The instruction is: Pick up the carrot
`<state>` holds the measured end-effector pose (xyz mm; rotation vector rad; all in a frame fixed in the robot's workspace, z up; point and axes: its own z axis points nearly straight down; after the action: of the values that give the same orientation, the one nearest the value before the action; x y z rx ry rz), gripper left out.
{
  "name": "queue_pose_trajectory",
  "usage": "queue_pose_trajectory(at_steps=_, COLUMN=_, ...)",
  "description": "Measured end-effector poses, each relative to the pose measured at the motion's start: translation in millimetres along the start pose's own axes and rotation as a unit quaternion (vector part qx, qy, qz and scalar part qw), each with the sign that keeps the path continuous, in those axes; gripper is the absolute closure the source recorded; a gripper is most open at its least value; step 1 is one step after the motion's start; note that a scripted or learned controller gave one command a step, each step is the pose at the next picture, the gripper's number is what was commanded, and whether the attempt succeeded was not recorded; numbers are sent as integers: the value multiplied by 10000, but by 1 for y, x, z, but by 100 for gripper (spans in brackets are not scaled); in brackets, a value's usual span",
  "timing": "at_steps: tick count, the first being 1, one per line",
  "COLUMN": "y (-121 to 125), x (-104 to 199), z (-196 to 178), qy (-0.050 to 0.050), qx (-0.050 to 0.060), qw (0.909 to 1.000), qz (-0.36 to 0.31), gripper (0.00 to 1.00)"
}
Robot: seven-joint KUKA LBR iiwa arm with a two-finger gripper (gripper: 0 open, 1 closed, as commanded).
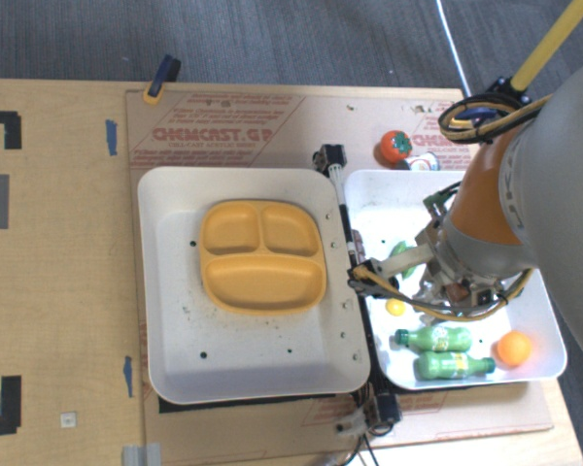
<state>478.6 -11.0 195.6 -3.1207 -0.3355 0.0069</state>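
We look down on a worktop (68, 260) with two white bins side by side. The left bin (170, 357) carries a yellow divided plate (262, 255) a little toward 12 o'clock of its middle. The grey arm (564, 212), with its orange band (481, 207), hangs over the right bin (379, 197). The pincer (435, 282) is low over that bin's middle, tangled in cables, and we cannot tell whether it is apart or together.

We cannot pick out the carrot with any certainty. A small green piece (400, 251) pokes out at the wrist's 9 o'clock side. Toward 6 o'clock lie two green bottles (437, 350), an orange ball (513, 349) at their 3 o'clock, and a small yellow bit (395, 308). A red round thing (394, 147) sits outside the bin at 12 o'clock.
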Motion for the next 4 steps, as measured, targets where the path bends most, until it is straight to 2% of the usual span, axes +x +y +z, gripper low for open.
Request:
queue_pose_trajectory(at_steps=1, y=-12, x=2, z=11, qy=-2, qx=0, qw=9815, qz=-1917, gripper=100)
queue_pose_trajectory(at_steps=2, y=-101, x=22, z=-23, qy=17, qx=-15, qw=9984, qz=-563, gripper=100)
queue_pose_trajectory(at_steps=3, y=-82, x=133, z=-42, qy=15, qx=-18, qw=9874, qz=-1581, gripper=100)
queue_pose_trajectory(at_steps=4, y=-141, x=78, z=19, qy=-8, qx=-4, qw=9885, qz=-1514, gripper=100)
